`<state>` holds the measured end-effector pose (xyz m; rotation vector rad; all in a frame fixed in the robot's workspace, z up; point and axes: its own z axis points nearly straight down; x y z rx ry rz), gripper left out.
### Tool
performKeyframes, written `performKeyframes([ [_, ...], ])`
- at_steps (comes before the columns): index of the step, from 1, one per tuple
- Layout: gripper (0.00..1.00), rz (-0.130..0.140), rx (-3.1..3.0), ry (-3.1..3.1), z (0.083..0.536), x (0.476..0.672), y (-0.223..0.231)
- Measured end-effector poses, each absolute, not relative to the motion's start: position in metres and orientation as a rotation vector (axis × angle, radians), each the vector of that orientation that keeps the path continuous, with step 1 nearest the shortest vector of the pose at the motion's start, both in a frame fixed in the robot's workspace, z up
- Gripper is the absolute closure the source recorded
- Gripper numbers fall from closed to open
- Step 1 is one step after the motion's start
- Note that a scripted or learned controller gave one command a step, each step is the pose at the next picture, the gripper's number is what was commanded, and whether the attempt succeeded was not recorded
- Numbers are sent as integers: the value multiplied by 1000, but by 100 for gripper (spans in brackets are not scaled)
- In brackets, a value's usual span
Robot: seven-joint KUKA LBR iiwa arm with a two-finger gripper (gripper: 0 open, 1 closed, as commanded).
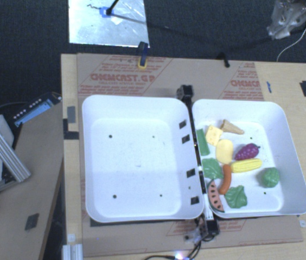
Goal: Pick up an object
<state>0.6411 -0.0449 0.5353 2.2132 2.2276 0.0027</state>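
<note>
Several toy foods lie in the right bin (288,140), clustered toward its left side. A yellow cheese wedge (214,135), a tan pastry (232,127) and a pale yellow piece (224,151) sit near the top. Below them are purple grapes (247,151), a corn cob (246,166), an orange carrot (226,179), a green broccoli (270,177), a green leaf (236,197) and a watermelon slice (214,196). My gripper (286,19) hangs far up at the top right, beyond the bench's back edge and well away from the bin.
The left bin (136,156) adjoins the right one along a black hinge strip (193,156). A shiny metal sheet (108,14) lies behind the bench, with a yellow clamp (142,62) at its edge. An aluminium frame (1,150) stands at the far left.
</note>
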Motion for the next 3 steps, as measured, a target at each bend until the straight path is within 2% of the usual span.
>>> performKeyframes([
  [2,100,3,2214,2228,535,623,1],
  [3,100,-1,2227,2211,535,602,-92],
])
